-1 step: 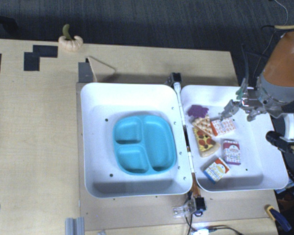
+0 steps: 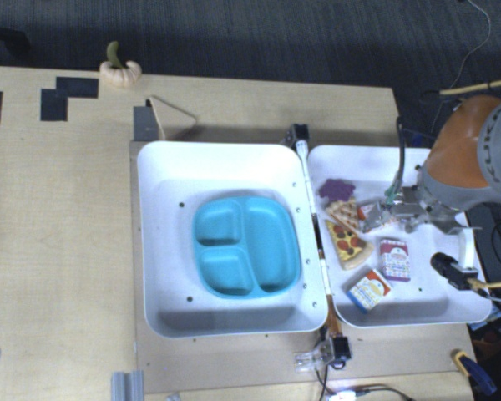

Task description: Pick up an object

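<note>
Pale wooden surface [image 2: 58,249], two white bins, your arm [image 2: 472,153] low over the right bin [image 2: 417,307].

You look to be at the approach step: the jaws [image 2: 392,211] hang just above the right bin's floor near the waffle [image 2: 346,214], and you cannot tell from this slant whether they are spread or pressed together, nor whether anything sits between them. Nearest candidates are that tan, grid-marked waffle and the pizza slice [image 2: 351,247] touching it, a flat wedge with red dots; the purple lump [image 2: 337,190] lies just behind, the red-and-white carton [image 2: 394,260] and the yellow-and-blue box [image 2: 369,291] in front. Flat pieces will likely need you to settle squarely over an edge before you close. The left bin [image 2: 163,307] carries a blue divided tray [image 2: 246,245].
</note>
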Robot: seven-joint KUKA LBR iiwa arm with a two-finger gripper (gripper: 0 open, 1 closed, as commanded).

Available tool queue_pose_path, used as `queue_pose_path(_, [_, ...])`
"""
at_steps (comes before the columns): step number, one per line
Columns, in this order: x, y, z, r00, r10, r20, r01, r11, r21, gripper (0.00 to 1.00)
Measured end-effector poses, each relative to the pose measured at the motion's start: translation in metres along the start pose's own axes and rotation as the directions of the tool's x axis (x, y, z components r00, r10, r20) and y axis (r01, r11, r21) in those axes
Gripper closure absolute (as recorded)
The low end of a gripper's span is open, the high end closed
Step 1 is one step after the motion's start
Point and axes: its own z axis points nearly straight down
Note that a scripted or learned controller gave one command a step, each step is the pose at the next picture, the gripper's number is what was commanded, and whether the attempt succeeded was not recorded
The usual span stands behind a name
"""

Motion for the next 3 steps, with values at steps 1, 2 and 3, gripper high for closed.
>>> queue_pose_path(1, [0.001, 0.002, -0.012, 1.000, -0.001, 0.000, 0.001, 1.000, -0.005, 1.00])
queue_pose_path(2, [0.001, 0.002, -0.011, 1.000, -0.001, 0.000, 0.001, 1.000, -0.005, 0.00])
queue_pose_path(3, [0.023, -0.049, 0.005, 1.000, 0.001, 0.002, -0.001, 1.000, -0.009, 0.00])
